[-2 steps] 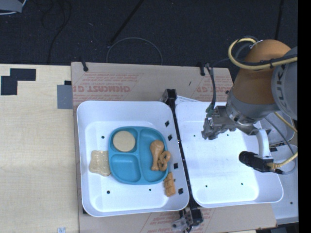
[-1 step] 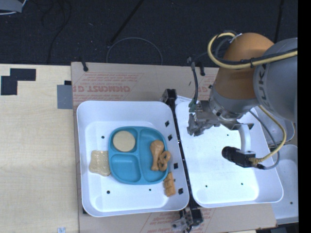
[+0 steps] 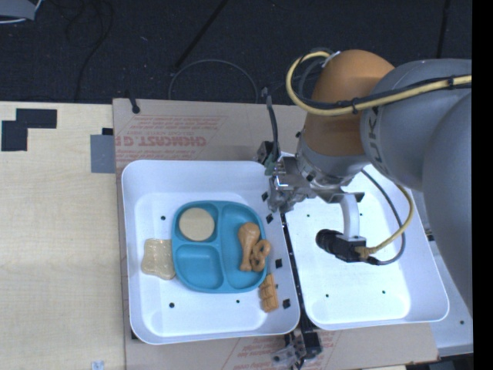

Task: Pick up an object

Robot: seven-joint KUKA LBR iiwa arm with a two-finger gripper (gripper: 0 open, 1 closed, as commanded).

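A bulky grey arm [image 3: 420, 122] with a rounded orange band [image 3: 350, 75], looped yellow cable [image 3: 308, 99] and a metal-and-black gripper [image 3: 286, 185] bearing a black block on its wrist.

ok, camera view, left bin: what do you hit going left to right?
Pale toast piece → round cracker on the blue tray → pretzel on the tray's right side → small brown piece by the bin's right wall.

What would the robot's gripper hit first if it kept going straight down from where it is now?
Probably the rim where the two white bins meet: the gripper hangs about over it. The blue plate lies just to its left. Depth is hard to judge.
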